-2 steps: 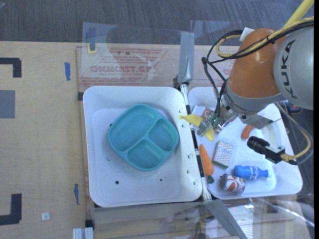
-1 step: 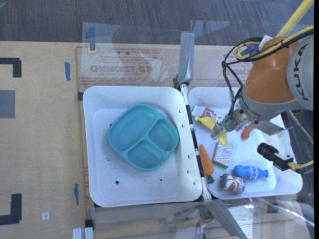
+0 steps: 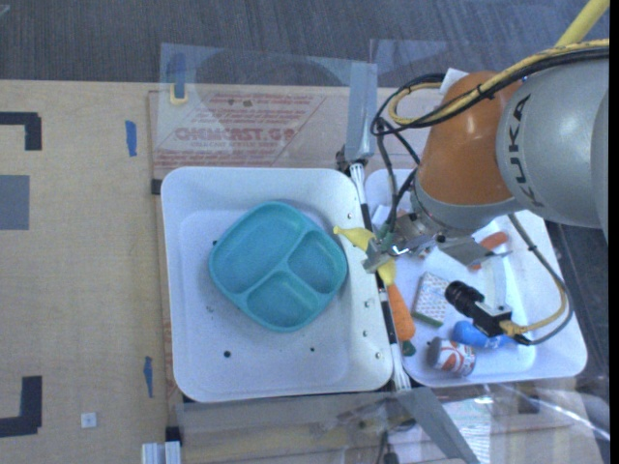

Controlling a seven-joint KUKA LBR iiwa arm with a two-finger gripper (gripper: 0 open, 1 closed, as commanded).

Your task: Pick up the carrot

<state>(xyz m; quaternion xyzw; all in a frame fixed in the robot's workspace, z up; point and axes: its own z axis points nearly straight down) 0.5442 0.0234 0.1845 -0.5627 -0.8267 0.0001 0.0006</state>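
In the left shallow white bin (image 3: 184,259), a teal plastic plate (image 3: 279,264) with three compartments lies tilted, well apart from the task's thing. At the divide between the bins a yellow, banana-like piece (image 3: 350,233) pokes out from under the grey two-finger gripper (image 3: 385,251), which sits low over the left edge of the right white bin (image 3: 553,348); whether it is spread or pressed together cannot be told. The orange carrot with a green end (image 3: 398,314) lies flat along that bin's left wall, just beside the gripper and nearer the camera. It appears ungrasped, so the pick seems not yet done. Further right lie a speckled pale square (image 3: 430,298), a blue toy (image 3: 472,333) and a white-and-red ball (image 3: 452,358).
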